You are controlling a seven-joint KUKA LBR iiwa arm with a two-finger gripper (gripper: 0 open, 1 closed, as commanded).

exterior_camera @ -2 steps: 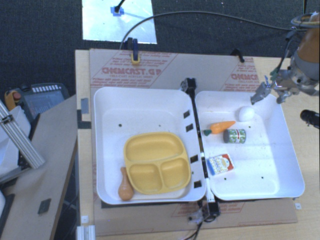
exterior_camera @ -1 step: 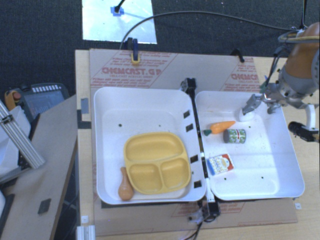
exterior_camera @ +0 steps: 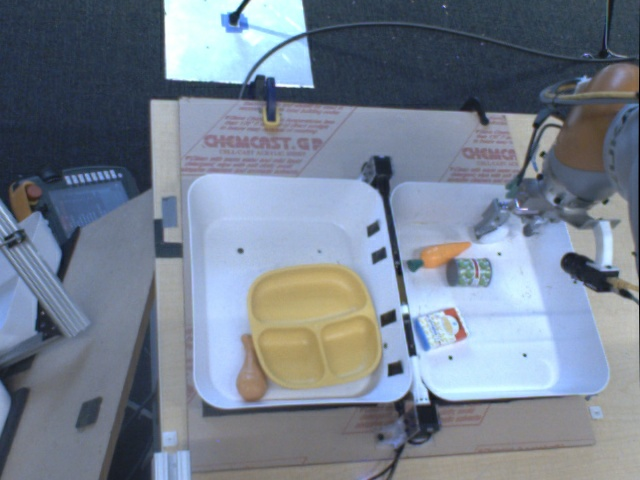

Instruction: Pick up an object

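In the right bin lie an orange carrot, a small grey-green can on its side, and a white and red packet. My gripper hovers over the bin's far part, up and to the right of the carrot and can. It is open, with nothing between its fingers. The left bin holds a yellow divided plate and a tan pear-shaped piece beside the plate's near left corner.
A black divider strip runs between the two bins. The arm's grey and orange wrist comes in from the right above the right bin's far corner. A cable arcs over the bench's back.
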